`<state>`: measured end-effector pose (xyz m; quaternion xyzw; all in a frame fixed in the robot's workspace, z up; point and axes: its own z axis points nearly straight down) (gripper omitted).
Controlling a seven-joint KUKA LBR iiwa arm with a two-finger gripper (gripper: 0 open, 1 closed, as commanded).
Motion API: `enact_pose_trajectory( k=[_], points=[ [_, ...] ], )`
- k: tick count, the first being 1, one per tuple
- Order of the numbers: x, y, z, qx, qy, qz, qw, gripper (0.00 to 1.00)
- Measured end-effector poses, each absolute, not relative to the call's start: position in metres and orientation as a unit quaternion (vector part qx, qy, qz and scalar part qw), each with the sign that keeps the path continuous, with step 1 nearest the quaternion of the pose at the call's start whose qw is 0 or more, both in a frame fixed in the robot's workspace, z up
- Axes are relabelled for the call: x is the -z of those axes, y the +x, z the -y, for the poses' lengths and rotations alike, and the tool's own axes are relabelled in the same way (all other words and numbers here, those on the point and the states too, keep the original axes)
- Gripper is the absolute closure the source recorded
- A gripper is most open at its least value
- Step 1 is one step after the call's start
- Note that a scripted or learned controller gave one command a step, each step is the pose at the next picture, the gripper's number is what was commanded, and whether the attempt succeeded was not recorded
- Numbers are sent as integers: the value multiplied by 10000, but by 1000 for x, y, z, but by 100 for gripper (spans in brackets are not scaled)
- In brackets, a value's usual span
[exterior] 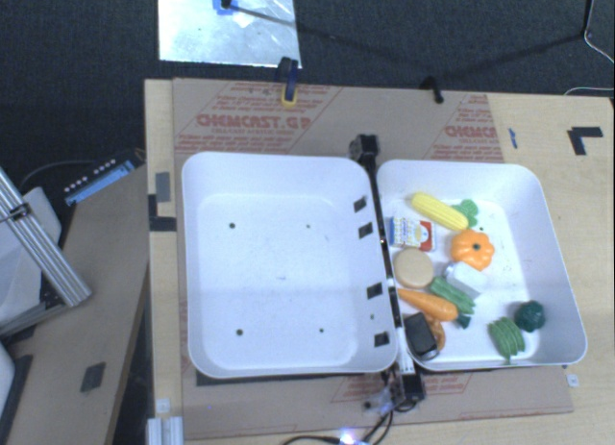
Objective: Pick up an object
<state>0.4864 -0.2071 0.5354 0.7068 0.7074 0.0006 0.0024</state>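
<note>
Toys crowd the right bin: corn cob at 12 o'clock, orange pumpkin centre, carrot at 7, broccoli at 4. Risk: tight clustering, so a grab likely nudges neighbours or slips off.

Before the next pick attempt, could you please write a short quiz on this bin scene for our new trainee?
1. True or false: the toys all lie in the right-hand shallow white bin.
2. Which toy lies nearest that bin's far edge?
A. yellow plastic corn cob
B. dark green round toy
C. orange plastic carrot
3. Fill in: the round tan disc lies directly to the ____ of the orange pumpkin-shaped toy in the camera view.

Key: 1 true; 2 A; 3 left.
</note>
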Motion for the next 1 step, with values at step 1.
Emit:
enact_pose_trajectory(
  k=[1],
  points=[
    [-534, 555, 205, -8, 7047, -7095, 25, 100]
  ],
)
